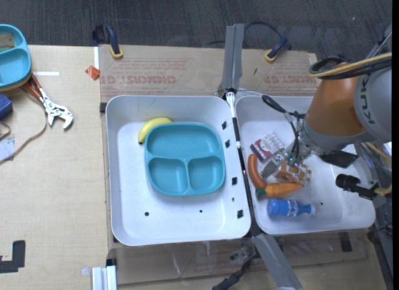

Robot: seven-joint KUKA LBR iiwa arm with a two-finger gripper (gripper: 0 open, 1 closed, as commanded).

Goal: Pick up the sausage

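Observation:
The sausage, a reddish-brown curved link, lies near the left wall of the right bin. My gripper reaches down from the right into the middle of that bin. Its tip sits just right of the sausage and just above an orange carrot. No object visibly sits in its grasp. The grey arm with its orange band hides the bin's back right part.
A blue bottle lies below the carrot, and a red-and-white packet lies behind the gripper. The left bin holds a blue divided plate and a banana. A wrench lies on the bench at left.

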